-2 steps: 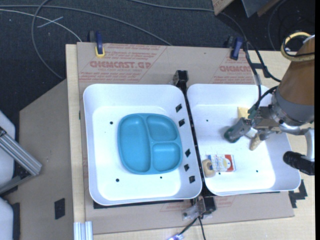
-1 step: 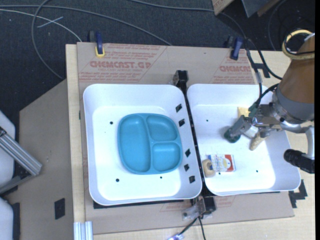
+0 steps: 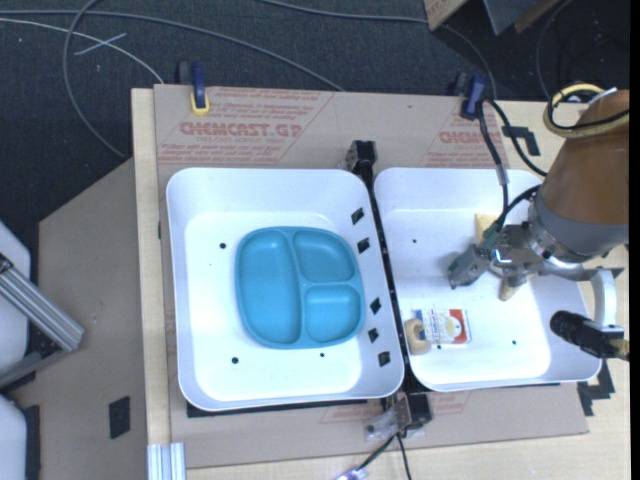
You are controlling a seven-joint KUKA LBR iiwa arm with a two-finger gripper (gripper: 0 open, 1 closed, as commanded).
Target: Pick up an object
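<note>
The gripper (image 3: pixel 488 268) hangs over the right bin (image 3: pixel 432 363), and its two fingers (image 3: pixel 464 267) are spread apart, one grey tip reaching toward the bin's middle and the other, paler tip (image 3: pixel 510 288) pointing down toward the near wall. Nothing sits between them; bare white floor shows in the gap.

Just behind the fingers, toward the far wall, a small pale yellow object (image 3: pixel 487 225) peeks out from beside the wrist, partly hidden by the gripper body, so its shape cannot be made out. Below the fingers and a little to their left, near but apart from them, a small flat packet (image 3: pixel 440 327) with a white, red and blue label lies on the bin floor, its brownish end close to the divider between the bins.

To the right of the fingers the arm (image 3: pixel 588 183) rises out of the bin, its orange band broad above a grey wrist, with black cable looping around it.

Well to the left of the fingers, past the divider with its black clips, the left bin (image 3: pixel 195 218) holds a blue sectioned plate (image 3: pixel 298 286) lying flat near its middle. Both bins rest on a cardboard sheet (image 3: pixel 250 118) printed in red lettering, clamped at its far edge.
</note>
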